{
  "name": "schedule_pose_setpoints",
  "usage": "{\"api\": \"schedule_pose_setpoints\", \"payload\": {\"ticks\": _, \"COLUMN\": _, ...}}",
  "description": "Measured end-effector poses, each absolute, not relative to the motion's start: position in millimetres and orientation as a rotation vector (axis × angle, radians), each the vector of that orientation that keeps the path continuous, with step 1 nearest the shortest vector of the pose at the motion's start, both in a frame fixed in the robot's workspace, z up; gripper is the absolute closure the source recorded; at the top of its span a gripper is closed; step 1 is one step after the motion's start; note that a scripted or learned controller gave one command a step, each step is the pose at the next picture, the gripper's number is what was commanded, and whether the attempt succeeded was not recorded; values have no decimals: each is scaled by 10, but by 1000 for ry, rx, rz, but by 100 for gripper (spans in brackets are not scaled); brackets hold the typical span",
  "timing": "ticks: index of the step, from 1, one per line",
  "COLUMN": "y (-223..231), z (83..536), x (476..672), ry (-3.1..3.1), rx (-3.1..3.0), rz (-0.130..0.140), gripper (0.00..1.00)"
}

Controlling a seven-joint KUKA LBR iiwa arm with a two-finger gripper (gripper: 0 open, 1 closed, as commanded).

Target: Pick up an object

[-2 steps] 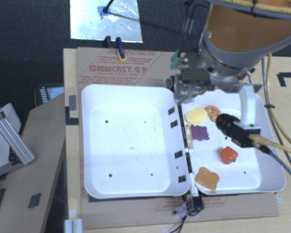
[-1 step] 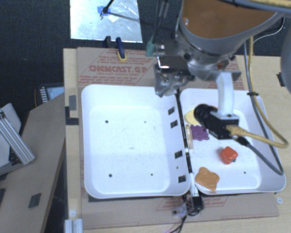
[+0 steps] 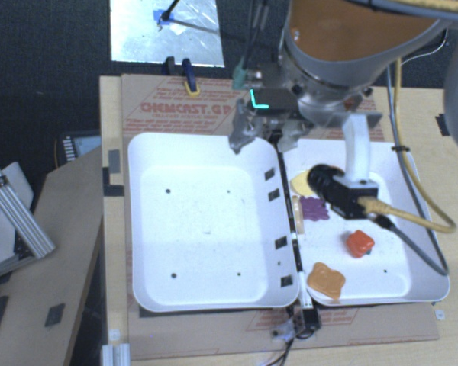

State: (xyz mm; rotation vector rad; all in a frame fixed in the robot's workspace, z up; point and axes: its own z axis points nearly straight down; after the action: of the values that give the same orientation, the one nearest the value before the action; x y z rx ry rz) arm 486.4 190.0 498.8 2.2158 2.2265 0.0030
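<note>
We see the gripper [image 3: 263, 137] hanging over the bins' shared rim, away from the orange block [image 3: 359, 243] — we cannot tell its grasp state.

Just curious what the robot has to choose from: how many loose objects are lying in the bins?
4, all in the right bin: an orange-red piece mid-bin, a tan-orange piece at the near-left corner, a purple piece and a yellow piece by the divider. The arm may hide more.
</note>
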Motion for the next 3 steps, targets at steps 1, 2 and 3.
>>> {"api": "schedule_pose_setpoints", "payload": {"ticks": 1, "y": 1903, "z": 5099, "x": 4869, "ry": 2232, "rx": 2209, "rz": 7, "gripper": 100}}
{"api": "schedule_pose_setpoints", "payload": {"ticks": 2, "y": 2203, "z": 5364, "x": 5396, "ry": 2227, "rx": 2211, "rz": 10, "gripper": 100}}
{"api": "schedule_pose_setpoints", "payload": {"ticks": 3, "y": 2347, "z": 5351, "x": 5374, "ry": 2229, "rx": 2214, "rz": 4, "gripper": 100}}
